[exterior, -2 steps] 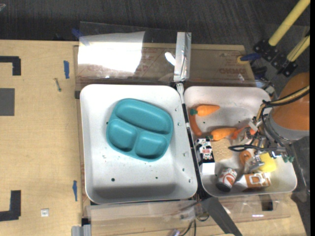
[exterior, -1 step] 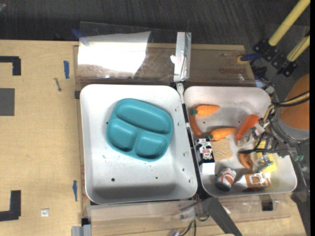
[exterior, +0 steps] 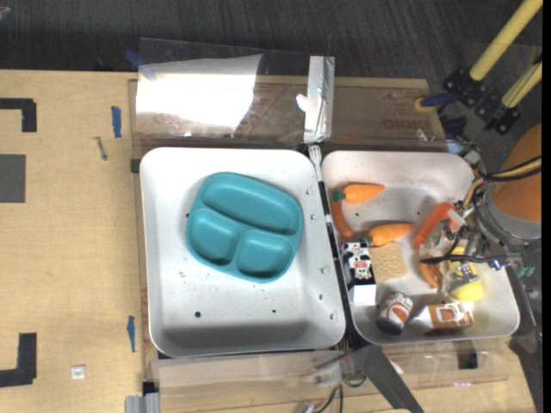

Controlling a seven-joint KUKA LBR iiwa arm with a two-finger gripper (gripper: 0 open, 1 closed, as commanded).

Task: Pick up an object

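Readable text: none; no word, number or brand can be read at this size.
Small carton (exterior: 357, 261): it lies at the left wall of the right bin (exterior: 405, 163) and has a black and white pattern, maybe print, but too small to read.
Small can (exterior: 396, 310): red and white label, the letters are blurred.
Orange and white packet (exterior: 450, 316): there is a printed face, but no text can be made out.
Board behind the bins (exterior: 379, 117): faint marks show under the clear sheet near the right end, they are not legible.
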